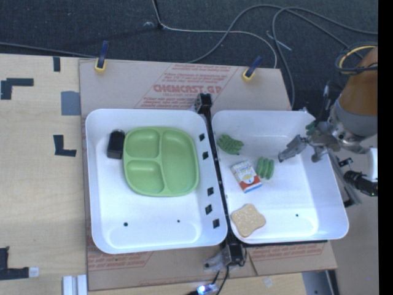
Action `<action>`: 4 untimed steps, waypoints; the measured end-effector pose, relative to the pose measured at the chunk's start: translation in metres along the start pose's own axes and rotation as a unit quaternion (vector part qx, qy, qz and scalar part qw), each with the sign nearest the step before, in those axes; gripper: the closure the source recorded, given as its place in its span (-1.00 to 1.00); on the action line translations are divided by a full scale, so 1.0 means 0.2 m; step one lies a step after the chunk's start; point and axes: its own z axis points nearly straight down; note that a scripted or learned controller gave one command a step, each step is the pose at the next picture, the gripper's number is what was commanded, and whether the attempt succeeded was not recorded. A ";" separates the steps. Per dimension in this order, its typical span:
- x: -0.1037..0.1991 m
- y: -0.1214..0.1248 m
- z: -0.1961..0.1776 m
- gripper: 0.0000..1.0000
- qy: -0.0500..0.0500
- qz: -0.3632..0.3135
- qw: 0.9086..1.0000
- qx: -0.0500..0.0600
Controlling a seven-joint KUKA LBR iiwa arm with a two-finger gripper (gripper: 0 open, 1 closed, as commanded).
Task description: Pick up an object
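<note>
The right shallow white plastic bin [319, 223] holds a knobbly green toy vegetable [229, 143] at about eleven o'clock, a smooth green pod-like piece [265, 167] near its middle with its long axis roughly twelve to six, a small white carton with a red-and-blue label [245, 175] tilted towards eleven, and a flat tan slice of toast [247, 220] at seven. The grey two-finger gripper [290, 153] hangs at the bin's three o'clock side, pointing towards eight o'clock, with nothing visibly in its grasp; how far it is parted I cannot tell. The left bin [98, 183] carries a smooth green three-compartment plate [161, 161] and a small black block [115, 144] touching its nine o'clock rim.

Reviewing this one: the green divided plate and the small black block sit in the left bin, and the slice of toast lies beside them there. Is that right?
Not quite. The camera view shows the slice of toast in the right white bin, near its front left corner. The green divided plate and the small black block do sit in the left white bin.
</note>
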 end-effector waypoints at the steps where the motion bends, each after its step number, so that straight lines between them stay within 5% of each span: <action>1: 0.00 0.02 -0.04 -1.00 -0.002 -0.002 1.000 -0.007; 3: 0.05 0.03 0.48 -1.00 -0.002 -0.002 1.000 -0.006; 4: 0.05 0.03 0.48 -1.00 -0.002 -0.002 1.000 -0.008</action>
